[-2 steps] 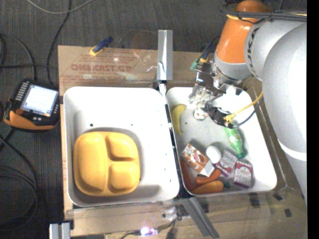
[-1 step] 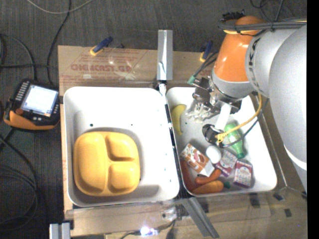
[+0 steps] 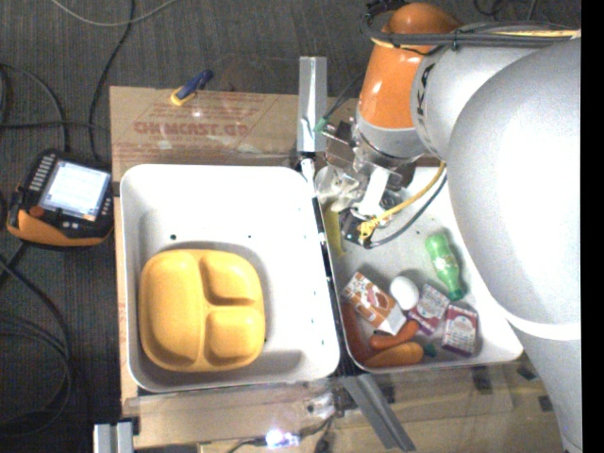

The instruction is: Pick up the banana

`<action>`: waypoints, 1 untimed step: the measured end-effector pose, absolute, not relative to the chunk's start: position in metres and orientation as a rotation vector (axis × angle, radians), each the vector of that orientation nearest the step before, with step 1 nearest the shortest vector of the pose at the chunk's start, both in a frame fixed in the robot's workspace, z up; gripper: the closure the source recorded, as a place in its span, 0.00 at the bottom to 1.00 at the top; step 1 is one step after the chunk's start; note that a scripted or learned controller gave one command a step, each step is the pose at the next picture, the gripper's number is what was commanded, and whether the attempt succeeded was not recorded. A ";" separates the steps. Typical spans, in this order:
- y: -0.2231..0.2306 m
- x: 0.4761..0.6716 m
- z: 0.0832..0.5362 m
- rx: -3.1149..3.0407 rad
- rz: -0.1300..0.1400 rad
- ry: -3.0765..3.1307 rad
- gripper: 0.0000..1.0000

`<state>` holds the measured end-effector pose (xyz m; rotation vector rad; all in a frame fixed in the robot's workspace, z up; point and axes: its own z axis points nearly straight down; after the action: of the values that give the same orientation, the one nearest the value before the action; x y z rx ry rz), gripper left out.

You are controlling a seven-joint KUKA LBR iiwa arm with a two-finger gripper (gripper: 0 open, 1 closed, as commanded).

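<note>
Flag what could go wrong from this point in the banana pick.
1. The gripper sits low at the right bin's left wall, right over the banana, which lies tight against that wall; fingers may strike the wall or slide off the fruit.
2. The yellow cable hangs near the gripper and could snag.
3. The arm hides much of the bin, so any grasp is hard to confirm.

The two white bins (image 3: 132, 206) are looking like smooth moulded plastic with a soft sheen, and the yellow divided tray (image 3: 201, 308) in the left one is showing a matt, slightly waxy plastic finish. The arm's grey shell (image 3: 514, 177) is gleaming like glossy painted casing and its orange band (image 3: 392, 83) is shining, while the gripper (image 3: 351, 201) is glinting as bare metal. Under the bins a sheet of brown cardboard (image 3: 203, 125) is lying dull and papery, on a floor (image 3: 57, 83) that is looking like rough dark carpet.
</note>
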<state>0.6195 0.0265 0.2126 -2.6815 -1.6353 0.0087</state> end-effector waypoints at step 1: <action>-0.025 0.568 0.203 -2.611 0.007 -1.745 1.00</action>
<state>0.5679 -0.0247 0.2026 -2.6106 -1.7452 0.0075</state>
